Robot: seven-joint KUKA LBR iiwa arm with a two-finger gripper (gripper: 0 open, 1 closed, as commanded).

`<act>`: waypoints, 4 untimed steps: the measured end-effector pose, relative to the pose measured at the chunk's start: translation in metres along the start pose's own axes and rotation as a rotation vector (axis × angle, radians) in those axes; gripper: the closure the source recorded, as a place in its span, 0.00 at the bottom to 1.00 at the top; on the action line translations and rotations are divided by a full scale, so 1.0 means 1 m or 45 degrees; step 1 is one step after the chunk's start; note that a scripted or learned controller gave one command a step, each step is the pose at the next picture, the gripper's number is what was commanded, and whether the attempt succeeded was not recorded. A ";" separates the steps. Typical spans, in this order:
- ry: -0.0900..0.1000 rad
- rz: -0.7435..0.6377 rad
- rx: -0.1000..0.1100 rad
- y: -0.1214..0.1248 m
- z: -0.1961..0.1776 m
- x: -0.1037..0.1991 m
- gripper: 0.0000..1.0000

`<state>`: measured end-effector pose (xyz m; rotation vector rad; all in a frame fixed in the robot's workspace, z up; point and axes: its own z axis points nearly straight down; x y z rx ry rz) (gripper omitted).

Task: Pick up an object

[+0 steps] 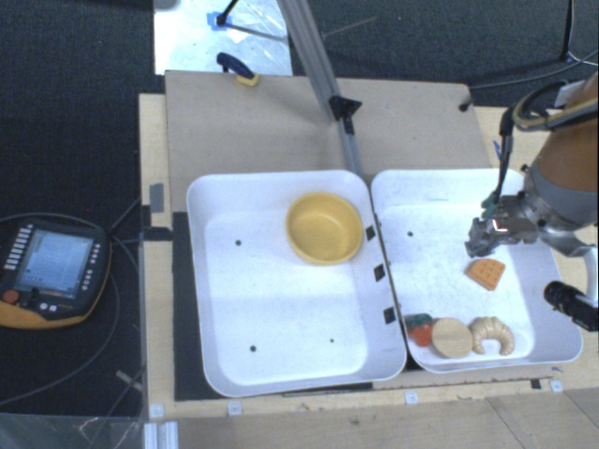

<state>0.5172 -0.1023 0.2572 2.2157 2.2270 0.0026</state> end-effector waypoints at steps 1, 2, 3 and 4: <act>0.000 -0.001 0.000 0.020 -0.004 0.054 1.00; -0.001 0.002 0.001 0.027 0.001 0.096 1.00; 0.000 0.001 0.001 0.052 0.004 0.147 1.00; 0.000 0.001 0.003 0.065 0.023 0.201 1.00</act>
